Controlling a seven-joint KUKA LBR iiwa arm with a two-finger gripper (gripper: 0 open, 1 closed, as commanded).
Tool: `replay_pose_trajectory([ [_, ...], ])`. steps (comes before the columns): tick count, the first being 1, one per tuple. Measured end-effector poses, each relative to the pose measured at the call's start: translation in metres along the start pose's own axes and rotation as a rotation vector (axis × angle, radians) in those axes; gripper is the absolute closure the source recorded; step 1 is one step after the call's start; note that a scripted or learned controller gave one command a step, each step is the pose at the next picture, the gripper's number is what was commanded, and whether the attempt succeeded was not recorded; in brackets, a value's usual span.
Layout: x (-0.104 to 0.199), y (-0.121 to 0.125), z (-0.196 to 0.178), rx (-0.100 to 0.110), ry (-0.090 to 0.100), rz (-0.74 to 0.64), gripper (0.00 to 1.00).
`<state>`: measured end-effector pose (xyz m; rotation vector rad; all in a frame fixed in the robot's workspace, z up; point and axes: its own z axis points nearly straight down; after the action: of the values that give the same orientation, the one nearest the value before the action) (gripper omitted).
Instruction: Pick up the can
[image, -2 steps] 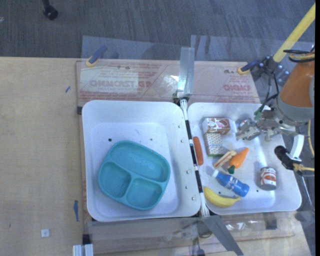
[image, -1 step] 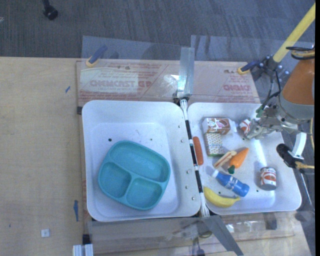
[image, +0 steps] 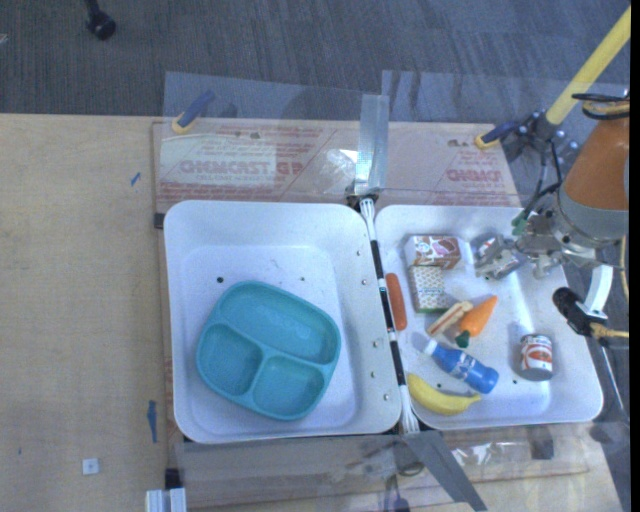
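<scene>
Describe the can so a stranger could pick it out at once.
Take the right-hand shallow white bin, the one crowded with toy food. Near its front right corner stands the small silver can with a red-and-white label, apart from the blue bottle and yellow banana. It is the only metal cylinder there.

Two bins side by side on the desk (image: 70, 300). Left bin (image: 190, 230) holds a divided plate (image: 267, 348), toward its near side. Right bin (image: 575, 400) holds the rest: snack packet (image: 434, 250) at the far left, waffle piece (image: 429, 287) just in front of it, hot dog (image: 396, 301) along the left wall, carrot (image: 477, 316) mid-bin beside a small stick item (image: 449, 320), bottle (image: 462, 364) in front of those, banana (image: 440, 395) nearest the front wall. Can (image: 536, 356) upright at the right, well apart from the banana. Pincer (image: 500, 256) over the bin's far side, right of the snack packet, behind the can.
</scene>
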<state>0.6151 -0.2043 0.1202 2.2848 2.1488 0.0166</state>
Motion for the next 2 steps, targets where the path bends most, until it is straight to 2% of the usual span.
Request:
replay_pose_trajectory([
  [1, -0.001, 0.001, -0.011, -0.004, -0.001, 0.001, 1.00],
  [2, 0.007, 0.052, 0.023, 0.007, -0.008, 0.216, 1.00],
])
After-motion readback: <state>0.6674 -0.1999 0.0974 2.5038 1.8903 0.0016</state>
